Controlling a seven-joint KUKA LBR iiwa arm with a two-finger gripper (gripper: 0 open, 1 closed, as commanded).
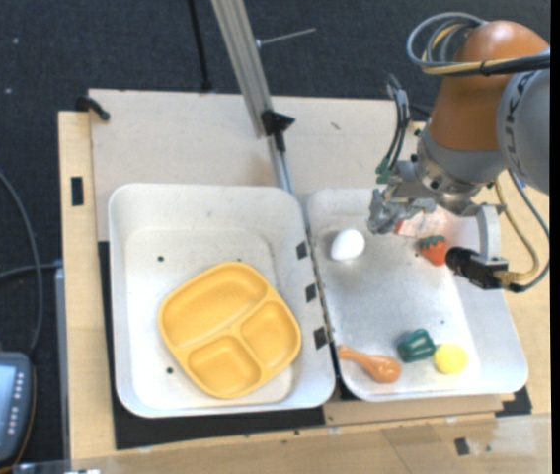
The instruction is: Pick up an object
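While my gripper (390,215) hangs over the right bin (477,363), just right of the white ball (348,245), finger state can't be told; arm reaches in above it.

A pale wooden bench (181,136) carries two shallow white bins side by side, their inner edges touching. The left bin (131,225) holds a yellow divided plate (228,329) (three compartments, set at a tilt). The right bin (487,334) holds a white ball (348,244) near its far left corner, an orange spoon-shaped piece (370,363) along the near edge, a green block (417,344) just beside a yellow ball (449,359), and a small red-orange item (434,251) toward the far right.
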